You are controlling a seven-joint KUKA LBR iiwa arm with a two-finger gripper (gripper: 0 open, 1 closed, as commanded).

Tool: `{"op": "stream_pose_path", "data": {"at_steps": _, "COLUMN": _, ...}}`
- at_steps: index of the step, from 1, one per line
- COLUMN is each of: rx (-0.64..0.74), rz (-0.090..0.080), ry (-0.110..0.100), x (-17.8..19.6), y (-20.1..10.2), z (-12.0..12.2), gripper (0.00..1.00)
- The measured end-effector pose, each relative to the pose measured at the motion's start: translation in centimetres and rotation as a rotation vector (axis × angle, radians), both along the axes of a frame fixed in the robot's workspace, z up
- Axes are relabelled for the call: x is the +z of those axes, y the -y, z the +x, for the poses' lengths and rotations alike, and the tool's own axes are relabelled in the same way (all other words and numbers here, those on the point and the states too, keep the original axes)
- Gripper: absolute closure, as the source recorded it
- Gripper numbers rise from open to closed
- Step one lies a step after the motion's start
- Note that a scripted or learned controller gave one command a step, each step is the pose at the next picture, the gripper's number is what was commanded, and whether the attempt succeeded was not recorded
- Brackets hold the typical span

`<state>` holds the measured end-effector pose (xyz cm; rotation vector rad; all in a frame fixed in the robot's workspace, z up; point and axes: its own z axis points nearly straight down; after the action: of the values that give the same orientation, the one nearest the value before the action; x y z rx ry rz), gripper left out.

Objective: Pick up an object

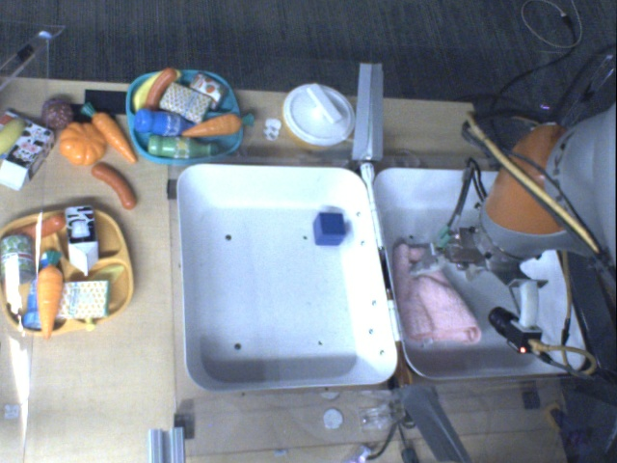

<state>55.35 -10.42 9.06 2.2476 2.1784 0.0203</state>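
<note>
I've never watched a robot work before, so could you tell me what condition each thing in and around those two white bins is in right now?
blue block: resting alone in the left bin, untouched.
pink cloth: lying crumpled in the right bin.
gripper: low over the right bin, beside the pink cloth; fingers hard to make out.
white lid: lying flat on the bench behind the bins.

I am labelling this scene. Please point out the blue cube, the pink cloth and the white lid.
blue cube (330, 228): camera view, middle of its top face, in the left bin.
pink cloth (436, 305): camera view, middle of the folded cloth, in the right bin.
white lid (319, 112): camera view, centre of the round top, behind the bins.
</note>
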Motion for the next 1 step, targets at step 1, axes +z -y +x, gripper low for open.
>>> {"op": "stream_pose_path", "data": {"at_steps": 1, "rx": 0.161, "rz": -0.003, "ry": -0.001, "x": 0.01, "y": 2.3, "z": 4.25, "gripper": 0.0}}
